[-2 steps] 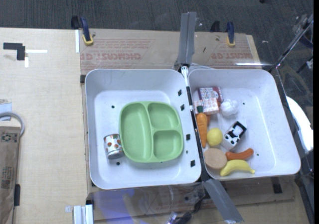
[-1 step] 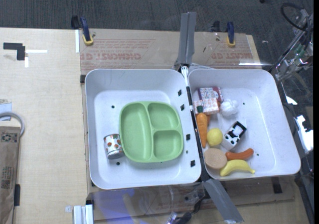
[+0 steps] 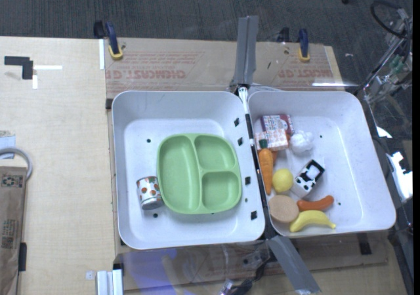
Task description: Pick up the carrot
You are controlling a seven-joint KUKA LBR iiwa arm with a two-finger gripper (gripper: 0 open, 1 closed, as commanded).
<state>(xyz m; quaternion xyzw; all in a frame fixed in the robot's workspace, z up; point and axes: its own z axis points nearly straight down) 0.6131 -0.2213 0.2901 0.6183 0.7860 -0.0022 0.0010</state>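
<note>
Orange carrot (image 3: pixel 266 168): lies lengthwise along the left wall of the right bin (image 3: pixel 367 156), touching the lemon (image 3: pixel 282 180), below the pink carton (image 3: pixel 274 131). Nearby: sausage (image 3: pixel 315 204), banana (image 3: pixel 311 221), round tan piece (image 3: pixel 284 208), black-and-white block (image 3: pixel 308 177). Left bin (image 3: pixel 125 176): green divided plate (image 3: pixel 198 174), spotted cup (image 3: pixel 149 192). Gripper fingers: state cannot be told.

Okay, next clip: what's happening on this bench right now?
Nothing is being handled at this moment. The orange carrot with a green top lies untouched along the left wall of the right white bin, beside a round yellow lemon, a red snack box, a yellow banana and other toy foods. The left white bin holds a green divided plate and a small spotted cup. The pick has not started.
</note>
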